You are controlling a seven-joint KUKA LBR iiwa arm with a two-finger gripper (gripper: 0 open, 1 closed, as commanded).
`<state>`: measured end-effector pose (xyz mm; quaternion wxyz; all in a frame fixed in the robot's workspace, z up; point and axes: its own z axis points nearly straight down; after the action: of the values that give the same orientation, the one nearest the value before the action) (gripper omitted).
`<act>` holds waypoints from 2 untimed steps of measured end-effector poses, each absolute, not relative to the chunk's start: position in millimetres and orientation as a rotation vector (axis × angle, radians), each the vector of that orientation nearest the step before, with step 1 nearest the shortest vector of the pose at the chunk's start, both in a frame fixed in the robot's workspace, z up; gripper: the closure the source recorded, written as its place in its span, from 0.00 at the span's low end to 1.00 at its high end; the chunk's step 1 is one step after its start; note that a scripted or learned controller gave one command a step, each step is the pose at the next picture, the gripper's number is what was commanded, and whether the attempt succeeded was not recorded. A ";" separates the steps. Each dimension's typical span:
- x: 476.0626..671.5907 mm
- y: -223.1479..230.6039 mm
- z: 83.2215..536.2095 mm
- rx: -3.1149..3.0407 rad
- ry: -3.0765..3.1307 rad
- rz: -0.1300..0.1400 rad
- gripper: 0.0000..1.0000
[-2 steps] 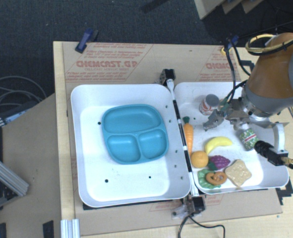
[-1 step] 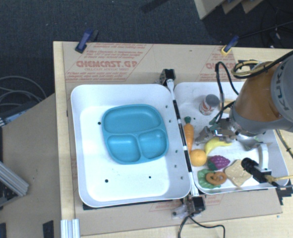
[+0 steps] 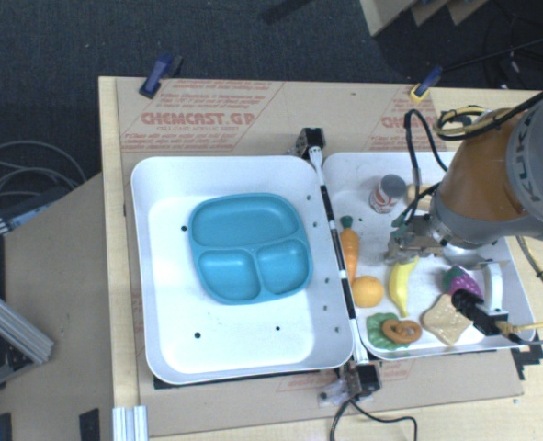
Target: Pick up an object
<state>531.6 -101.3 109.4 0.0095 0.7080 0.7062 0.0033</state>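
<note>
One gripper low over the toy food

Two bins sit side by side. In the right bin point(image 3: 363, 177), the gripper point(image 3: 411, 243) hangs just above the banana point(image 3: 399, 286); I cannot tell its state. An orange point(image 3: 367, 290) lies beside the banana.

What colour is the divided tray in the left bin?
Light blue: the divided tray shows best in the camera view.

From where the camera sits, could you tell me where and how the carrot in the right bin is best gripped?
Grip the carrot across its thick orange middle, coming straight down. It lies lengthwise along the bin's left wall, green top away from the camera, so set the fingers across its width; the wall-side gap looks tight.
</note>
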 end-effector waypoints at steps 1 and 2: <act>531.3 -101.1 109.1 2.212 2.206 0.010 0.00; 485.3 -123.3 84.0 2.225 2.221 -0.003 0.00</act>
<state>485.3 -123.3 84.0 -0.0010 0.7077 0.7065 -0.0008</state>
